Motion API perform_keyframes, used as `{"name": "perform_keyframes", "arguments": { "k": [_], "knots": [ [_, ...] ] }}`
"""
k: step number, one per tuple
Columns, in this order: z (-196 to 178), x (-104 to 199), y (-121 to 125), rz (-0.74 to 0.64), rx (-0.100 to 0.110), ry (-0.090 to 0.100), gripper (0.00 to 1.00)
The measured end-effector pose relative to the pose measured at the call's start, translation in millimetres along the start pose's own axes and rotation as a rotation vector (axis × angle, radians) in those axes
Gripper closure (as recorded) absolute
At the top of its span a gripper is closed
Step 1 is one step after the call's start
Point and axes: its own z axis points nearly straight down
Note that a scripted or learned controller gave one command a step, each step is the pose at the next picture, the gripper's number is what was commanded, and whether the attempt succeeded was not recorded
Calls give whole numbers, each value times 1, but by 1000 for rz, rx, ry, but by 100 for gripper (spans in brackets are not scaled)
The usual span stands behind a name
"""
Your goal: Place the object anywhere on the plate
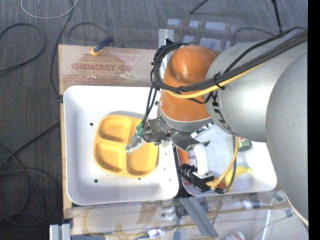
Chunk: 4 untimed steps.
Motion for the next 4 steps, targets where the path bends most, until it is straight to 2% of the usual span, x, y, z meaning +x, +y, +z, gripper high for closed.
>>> {"name": "perform_keyframes", "arguments": {
  "k": [1, 2, 3, 4],
  "knots": [
    [-7, 0, 0, -2, 7, -2, 100],
    [-7, 0, 0, -1, 7, -2, 0],
    [-15, 0, -1, -3, 14, -3, 100],
    [-15, 0, -1, -3, 14, -4, 0]
  ]
}}
